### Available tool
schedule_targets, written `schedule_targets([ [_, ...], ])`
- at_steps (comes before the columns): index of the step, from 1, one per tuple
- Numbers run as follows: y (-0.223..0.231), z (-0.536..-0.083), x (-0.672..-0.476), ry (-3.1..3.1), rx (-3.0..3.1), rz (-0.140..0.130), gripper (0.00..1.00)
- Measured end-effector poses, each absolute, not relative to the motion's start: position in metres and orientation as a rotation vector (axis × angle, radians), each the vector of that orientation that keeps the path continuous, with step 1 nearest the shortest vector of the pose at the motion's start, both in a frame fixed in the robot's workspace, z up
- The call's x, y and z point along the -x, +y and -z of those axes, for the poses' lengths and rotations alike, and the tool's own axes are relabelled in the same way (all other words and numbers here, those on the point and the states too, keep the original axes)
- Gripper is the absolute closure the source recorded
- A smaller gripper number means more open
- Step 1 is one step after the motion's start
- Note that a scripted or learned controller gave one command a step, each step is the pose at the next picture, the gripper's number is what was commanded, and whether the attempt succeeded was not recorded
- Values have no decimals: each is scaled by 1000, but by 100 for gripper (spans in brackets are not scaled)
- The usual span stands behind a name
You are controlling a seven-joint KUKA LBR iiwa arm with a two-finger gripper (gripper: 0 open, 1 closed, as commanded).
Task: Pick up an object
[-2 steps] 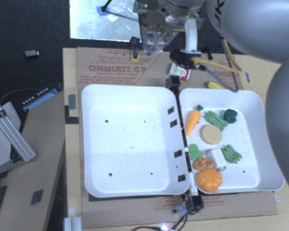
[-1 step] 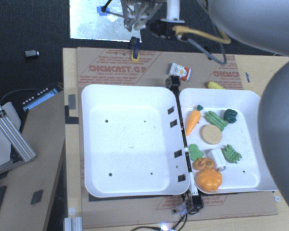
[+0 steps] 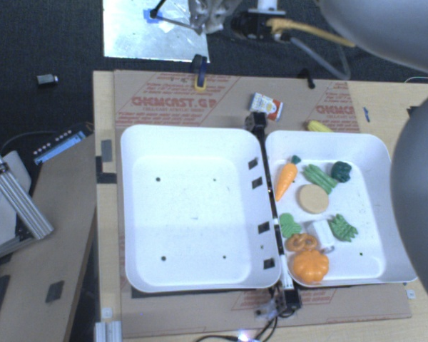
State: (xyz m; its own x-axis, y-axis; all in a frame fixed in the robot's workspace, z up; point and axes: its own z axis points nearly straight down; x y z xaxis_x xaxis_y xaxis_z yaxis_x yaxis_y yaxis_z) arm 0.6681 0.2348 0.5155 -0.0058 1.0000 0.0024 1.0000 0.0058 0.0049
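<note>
The grey arm (image 3: 418, 191) is being seen blurred along the right edge, bulking over the right bin's (image 3: 371, 258) outer rim, and the state of the hand cannot be told. The task's things are being kept in that right bin, on its side away from the arm, next to the divide with the left bin (image 3: 192, 212). A carrot (image 3: 287, 179) is lying tilted at the top by the divide, with a green pod (image 3: 319, 177) beside it and a broccoli (image 3: 341, 170) just past that, toward the arm. A tan disc (image 3: 314, 200) is resting below the pod. Lower down, a green leaf (image 3: 342, 227) is lying nearest the arm, a white block (image 3: 321, 234) beside it, and a smaller green piece (image 3: 289, 224) by the divide. A brown pretzel (image 3: 302, 243) is touching an orange pumpkin (image 3: 310, 266) at the bin's near corner. Beyond the bin's far rim, a yellow piece (image 3: 318, 127) and a small carton (image 3: 265, 106) are lying on the desk (image 3: 164, 102).
</note>
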Motion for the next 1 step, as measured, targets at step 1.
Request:
schedule_targets([
  [1, 235, -536, -668, 2227, -2214, -6, 100],
])
